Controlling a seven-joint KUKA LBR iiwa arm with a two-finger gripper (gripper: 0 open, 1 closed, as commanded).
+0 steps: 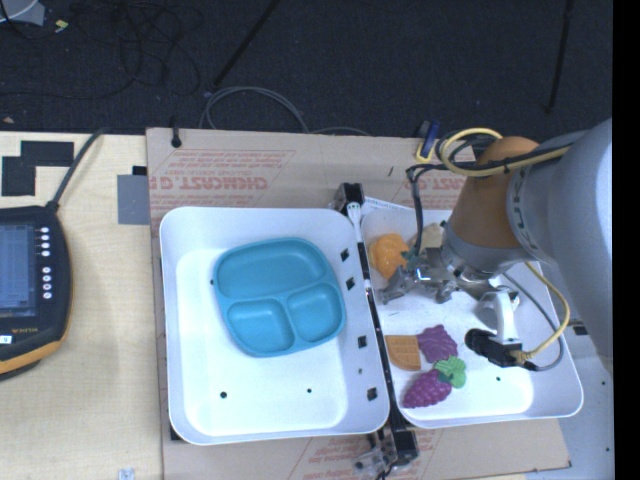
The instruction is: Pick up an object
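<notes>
In the right bin (545,393) lie several toy foods. An orange round toy (387,254) sits at the bin's upper left. Near the front are a tan waffle-like piece (403,352), a purple grape bunch (437,342) and a second purple bunch with a green leaf (432,386). My gripper (412,279) is low in the right bin, just below and right of the orange toy and close against it. The arm's wrist hides part of the bin behind it.
The left bin (190,368) holds a blue divided plate (278,294). A black divider with clips (368,308) runs between the bins. A yellow cable and black connector (495,348) hang off the wrist over the right bin. A tablet pendant (25,278) lies far left.
</notes>
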